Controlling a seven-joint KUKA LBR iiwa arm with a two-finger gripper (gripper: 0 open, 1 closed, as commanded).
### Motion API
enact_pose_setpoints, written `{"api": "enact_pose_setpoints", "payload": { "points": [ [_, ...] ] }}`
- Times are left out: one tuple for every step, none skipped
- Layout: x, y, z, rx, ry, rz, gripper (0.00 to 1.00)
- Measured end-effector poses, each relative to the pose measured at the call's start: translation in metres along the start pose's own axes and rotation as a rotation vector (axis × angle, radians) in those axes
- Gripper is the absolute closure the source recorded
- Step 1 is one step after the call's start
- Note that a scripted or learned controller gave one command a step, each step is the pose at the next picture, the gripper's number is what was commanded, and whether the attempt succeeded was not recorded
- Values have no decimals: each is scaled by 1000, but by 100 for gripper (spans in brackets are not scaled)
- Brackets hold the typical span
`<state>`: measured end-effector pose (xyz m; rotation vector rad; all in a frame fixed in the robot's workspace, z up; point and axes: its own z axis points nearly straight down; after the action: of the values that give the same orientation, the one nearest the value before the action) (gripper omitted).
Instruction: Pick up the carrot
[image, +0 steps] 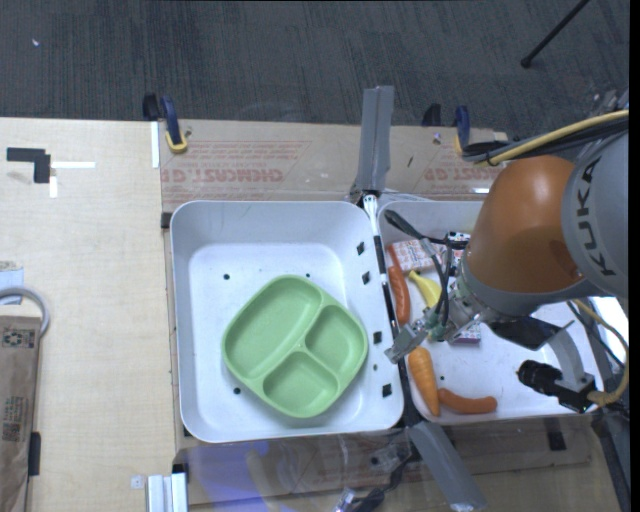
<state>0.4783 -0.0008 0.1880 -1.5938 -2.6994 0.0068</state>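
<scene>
The carrot (424, 380) is a light orange tapered piece lying lengthwise near the front left corner of the right bin (520, 395). My gripper (413, 340) hangs just above the carrot's upper end, under the arm's orange wrist band (525, 235). The wrist hides much of the gripper, and nothing shows held in it.
A reddish sausage (467, 403) lies just right of the carrot, and another one (400, 290) runs along the bin's left wall. A yellow banana (426, 288) and a printed packet (410, 255) sit behind the gripper. The left bin (200, 300) holds a green divided plate (295, 346).
</scene>
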Motion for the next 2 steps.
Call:
{"api": "enact_pose_setpoints", "payload": {
  "points": [
    [4,2,0,0,0,-286,0],
    [-27,-15,0,-1,1,-546,0]
  ]
}}
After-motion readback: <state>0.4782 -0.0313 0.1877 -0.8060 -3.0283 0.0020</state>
